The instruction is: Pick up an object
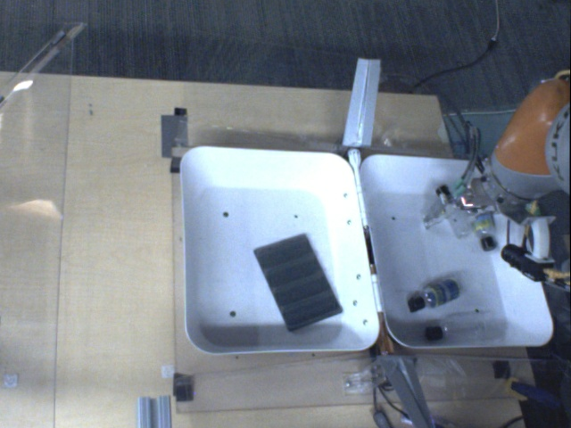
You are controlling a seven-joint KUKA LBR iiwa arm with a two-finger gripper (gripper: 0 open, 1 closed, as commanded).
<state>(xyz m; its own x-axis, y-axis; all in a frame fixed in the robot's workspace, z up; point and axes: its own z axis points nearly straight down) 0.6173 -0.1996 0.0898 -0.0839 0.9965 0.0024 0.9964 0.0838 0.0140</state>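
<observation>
A dark ribbed rectangular pad (pixel 297 281) lies flat and slanted in the left bin (pixel 205 239). In the right bin (pixel 397 194) a small clear bottle with a dark cap (pixel 434 295) lies on its side near the front. A small black piece (pixel 434 333) sits just in front of the bottle. The arm, with its orange band (pixel 533 136), reaches in from the right. My gripper (pixel 468 203) hangs over the back right part of the right bin, among pale, glinting parts. It is well behind the bottle, and I see nothing held in it.
A metal divider post (pixel 362 103) stands behind the seam between the bins. Black and white fittings (pixel 528 250) stick out at the right bin's right rim. A black bracket (pixel 176 132) sits by the left bin's back left corner. Cables run at the far right.
</observation>
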